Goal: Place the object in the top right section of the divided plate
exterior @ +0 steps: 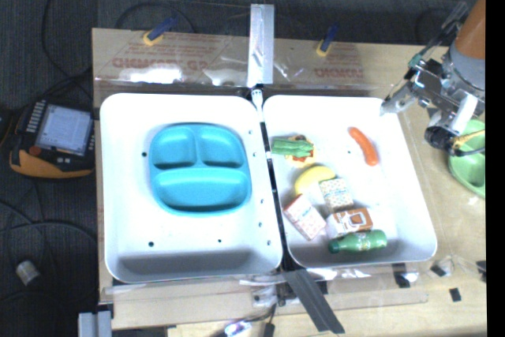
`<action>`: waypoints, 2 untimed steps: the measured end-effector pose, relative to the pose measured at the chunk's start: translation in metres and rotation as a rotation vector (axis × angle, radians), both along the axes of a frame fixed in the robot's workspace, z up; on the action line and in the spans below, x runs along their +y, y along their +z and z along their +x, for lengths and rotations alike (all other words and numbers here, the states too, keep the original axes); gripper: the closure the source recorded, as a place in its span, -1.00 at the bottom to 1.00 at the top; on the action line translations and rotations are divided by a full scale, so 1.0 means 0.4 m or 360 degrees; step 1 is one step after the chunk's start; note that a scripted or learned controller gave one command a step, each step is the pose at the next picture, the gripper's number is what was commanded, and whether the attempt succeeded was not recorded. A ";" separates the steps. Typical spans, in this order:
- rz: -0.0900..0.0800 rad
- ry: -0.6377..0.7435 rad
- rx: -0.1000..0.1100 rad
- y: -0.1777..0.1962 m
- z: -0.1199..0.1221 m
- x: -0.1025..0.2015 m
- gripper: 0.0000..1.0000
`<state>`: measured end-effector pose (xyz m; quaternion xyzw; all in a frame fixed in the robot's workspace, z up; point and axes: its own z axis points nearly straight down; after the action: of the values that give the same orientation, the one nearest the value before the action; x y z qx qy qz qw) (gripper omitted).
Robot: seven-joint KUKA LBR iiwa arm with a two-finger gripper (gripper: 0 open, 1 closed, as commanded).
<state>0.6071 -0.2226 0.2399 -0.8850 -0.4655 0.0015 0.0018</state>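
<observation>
A blue divided plate (200, 168) lies in the left bin (126, 249), with two small sections at its far side and one long section at its near side; nothing lies on it. The right bin (410, 201) holds an orange sausage (364, 145), a green and red vegetable piece (291, 146), a yellow lemon (311, 177), three small cartons (334, 192) (304, 217) (349, 221) and a green bottle (358, 241). My gripper (430, 95) hangs over the right bin's far right corner, beyond the sausage, with nothing seen in it.
A green bowl-like thing (473, 158) sits on the bench right of the right bin, under the wrist. A metal divider (262, 51) stands between the bins at the back. A handheld screen device (55, 134) lies left of the bench.
</observation>
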 end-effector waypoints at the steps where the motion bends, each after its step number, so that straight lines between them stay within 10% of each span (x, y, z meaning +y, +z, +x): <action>1: 0.0003 0.0727 -0.0004 -0.056 0.028 0.062 -1.00; 2: 0.0001 0.1491 -0.0010 0.014 0.026 0.059 -1.00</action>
<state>0.6173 -0.1989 0.2456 -0.5795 -0.8150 -0.0007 -0.0003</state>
